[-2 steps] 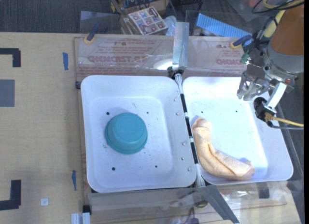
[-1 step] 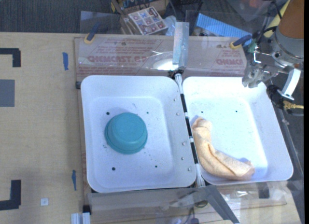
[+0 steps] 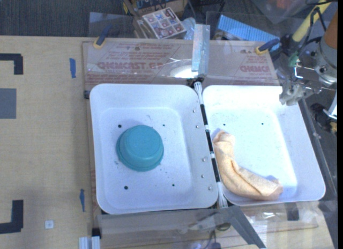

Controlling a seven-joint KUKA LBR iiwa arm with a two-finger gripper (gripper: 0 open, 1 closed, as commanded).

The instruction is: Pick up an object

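A teal upside-down bowl (image 3: 140,147) sits in the middle of the left bin (image 3: 102,103). A tan, crumpled cloth-like object (image 3: 239,169) lies along the left and front side of the right bin (image 3: 300,151). My gripper (image 3: 290,95) hangs at the far right corner of the right bin, above its rim, well away from the tan object. Nothing shows between its tips.
A clear plastic wall (image 3: 177,63) stands behind both bins. Boxes and clutter (image 3: 161,17) lie beyond it. Cables and arm hardware (image 3: 321,65) crowd the right side. Wooden bench surface (image 3: 43,135) stretches to the left.
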